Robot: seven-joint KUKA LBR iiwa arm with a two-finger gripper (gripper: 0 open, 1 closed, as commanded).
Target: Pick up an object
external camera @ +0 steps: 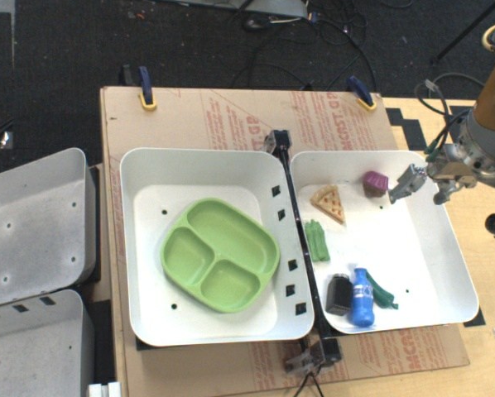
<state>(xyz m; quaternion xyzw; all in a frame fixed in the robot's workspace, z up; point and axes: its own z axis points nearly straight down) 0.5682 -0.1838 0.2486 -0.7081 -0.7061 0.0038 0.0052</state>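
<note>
The right bin [434, 259] holds a purple block [376, 182], a tan pizza-slice toy [330, 203], a green leafy piece [317, 240], a black block [339, 294], a blue bottle [362, 296] and a dark green strip [382, 293]. My gripper [424, 184] hangs over the bin's upper right corner, to the right of the purple block. Its two fingers stand apart with nothing between them.
The left bin [140, 222] holds a green divided plate [221, 255]. A black divider [295, 230] runs between the bins. Two white lids [32, 222] lie off the bench's left. Blue-yellow clamps [146, 89] sit at the board's back edge.
</note>
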